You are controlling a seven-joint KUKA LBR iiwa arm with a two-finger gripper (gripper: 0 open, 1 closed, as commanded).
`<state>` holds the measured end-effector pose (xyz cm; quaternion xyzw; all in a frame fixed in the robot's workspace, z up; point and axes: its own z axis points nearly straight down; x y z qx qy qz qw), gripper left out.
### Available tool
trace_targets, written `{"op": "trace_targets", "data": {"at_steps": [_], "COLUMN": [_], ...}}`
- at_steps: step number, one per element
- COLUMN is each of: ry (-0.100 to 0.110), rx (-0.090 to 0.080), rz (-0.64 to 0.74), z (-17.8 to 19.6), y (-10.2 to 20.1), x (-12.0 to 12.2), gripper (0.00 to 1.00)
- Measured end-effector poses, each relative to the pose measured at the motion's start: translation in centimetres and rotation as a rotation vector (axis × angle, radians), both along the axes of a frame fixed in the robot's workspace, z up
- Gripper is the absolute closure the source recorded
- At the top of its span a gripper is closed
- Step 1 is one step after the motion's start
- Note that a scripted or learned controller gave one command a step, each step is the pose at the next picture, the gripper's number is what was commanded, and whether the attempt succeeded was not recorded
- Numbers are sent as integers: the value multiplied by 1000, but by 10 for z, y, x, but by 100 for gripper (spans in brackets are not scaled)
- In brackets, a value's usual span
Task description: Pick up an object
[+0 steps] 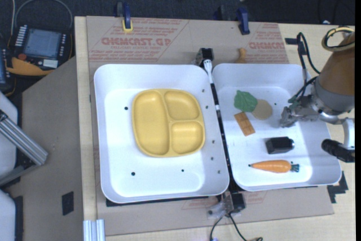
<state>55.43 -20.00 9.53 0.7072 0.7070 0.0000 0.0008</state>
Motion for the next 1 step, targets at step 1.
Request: {"op": "trace_targets", "data": {"at_steps": [1], "ry": [-5], "rx": [-1], "rz": [1], "z": [44], "y": [4], "x": [0], "gripper": [100]}}
